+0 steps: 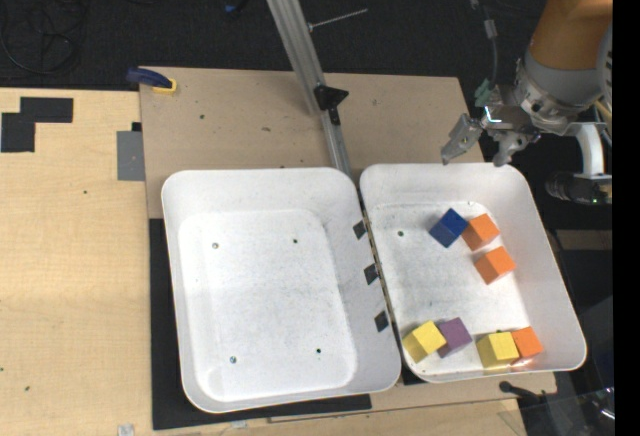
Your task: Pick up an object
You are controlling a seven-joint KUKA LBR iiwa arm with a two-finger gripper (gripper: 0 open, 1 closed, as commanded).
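Observation:
The right bin [400, 194] holds several small blocks. A blue block [449, 227] lies near its far side with an orange block [481, 229] touching it and another orange block [494, 265] just below. Along the near edge sit a yellow block [425, 339], a purple block [454, 334], a second yellow block [497, 349] and an orange block [526, 342]. My gripper [481, 146] hangs above the far rim of the right bin, beyond the blue block. Its fingers stand spread apart with nothing between them.
The left bin [200, 204] lies beside the right one. A slanted aluminium bar [298, 49] rises from between the bins toward the back. Black clips [370, 272] sit along the seam between the bins. Wooden bench surface [70, 254] stretches to the left.

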